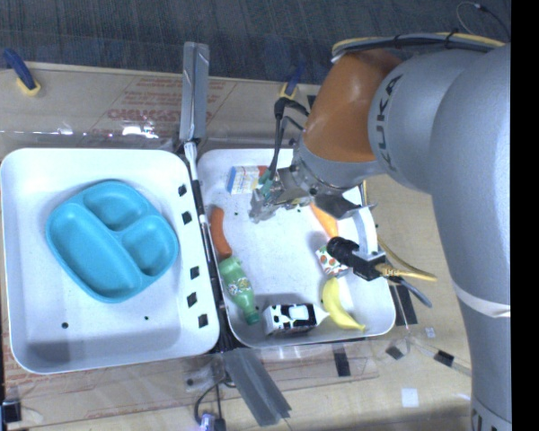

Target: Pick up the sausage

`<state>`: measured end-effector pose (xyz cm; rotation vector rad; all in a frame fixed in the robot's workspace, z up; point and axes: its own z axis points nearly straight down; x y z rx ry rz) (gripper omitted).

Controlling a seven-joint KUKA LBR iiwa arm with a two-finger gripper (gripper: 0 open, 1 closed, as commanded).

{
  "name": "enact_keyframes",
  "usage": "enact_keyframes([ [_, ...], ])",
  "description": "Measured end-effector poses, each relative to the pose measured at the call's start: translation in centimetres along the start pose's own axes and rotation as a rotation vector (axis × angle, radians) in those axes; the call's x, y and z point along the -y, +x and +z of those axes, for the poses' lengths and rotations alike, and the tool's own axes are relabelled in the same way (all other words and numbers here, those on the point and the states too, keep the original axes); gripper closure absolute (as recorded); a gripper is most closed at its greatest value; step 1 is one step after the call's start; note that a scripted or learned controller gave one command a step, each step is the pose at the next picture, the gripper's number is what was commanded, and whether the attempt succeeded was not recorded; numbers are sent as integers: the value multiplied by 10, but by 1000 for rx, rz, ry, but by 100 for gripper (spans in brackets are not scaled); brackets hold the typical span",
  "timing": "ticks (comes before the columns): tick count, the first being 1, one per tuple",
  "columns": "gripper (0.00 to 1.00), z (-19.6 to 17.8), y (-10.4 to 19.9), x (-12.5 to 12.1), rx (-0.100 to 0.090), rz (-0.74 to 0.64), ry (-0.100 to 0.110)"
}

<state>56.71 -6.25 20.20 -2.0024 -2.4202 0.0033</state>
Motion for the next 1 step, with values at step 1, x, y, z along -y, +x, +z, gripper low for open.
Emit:
enact_keyframes([
  [1, 0, 0, 0, 0, 0, 0, 1],
])
